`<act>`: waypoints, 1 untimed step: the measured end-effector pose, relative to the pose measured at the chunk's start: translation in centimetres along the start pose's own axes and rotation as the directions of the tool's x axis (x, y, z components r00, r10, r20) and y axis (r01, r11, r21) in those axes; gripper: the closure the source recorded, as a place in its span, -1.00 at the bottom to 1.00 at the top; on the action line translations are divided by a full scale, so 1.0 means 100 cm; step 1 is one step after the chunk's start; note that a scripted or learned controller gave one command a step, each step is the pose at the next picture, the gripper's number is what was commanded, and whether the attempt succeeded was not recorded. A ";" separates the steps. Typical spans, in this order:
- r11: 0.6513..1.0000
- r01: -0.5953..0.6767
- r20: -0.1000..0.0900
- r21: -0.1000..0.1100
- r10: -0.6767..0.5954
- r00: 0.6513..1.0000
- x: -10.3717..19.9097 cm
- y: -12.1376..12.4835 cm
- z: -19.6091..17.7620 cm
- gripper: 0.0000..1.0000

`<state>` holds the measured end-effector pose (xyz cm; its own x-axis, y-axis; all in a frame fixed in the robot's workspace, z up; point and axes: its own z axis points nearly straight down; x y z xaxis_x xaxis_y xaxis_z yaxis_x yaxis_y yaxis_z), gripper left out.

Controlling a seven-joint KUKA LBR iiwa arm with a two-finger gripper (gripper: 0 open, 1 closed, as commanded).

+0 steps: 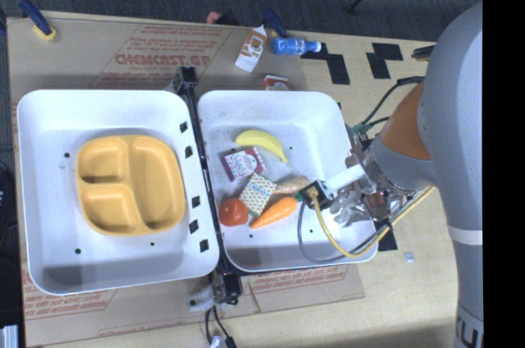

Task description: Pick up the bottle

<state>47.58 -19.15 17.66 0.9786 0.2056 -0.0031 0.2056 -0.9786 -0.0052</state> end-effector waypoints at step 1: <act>1.000 -0.002 -0.001 -0.001 0.002 1.000 -0.004 0.019 0.005 1.00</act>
<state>47.57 -21.07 17.12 0.9791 0.2035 -0.0024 0.2035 -0.9791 -0.0040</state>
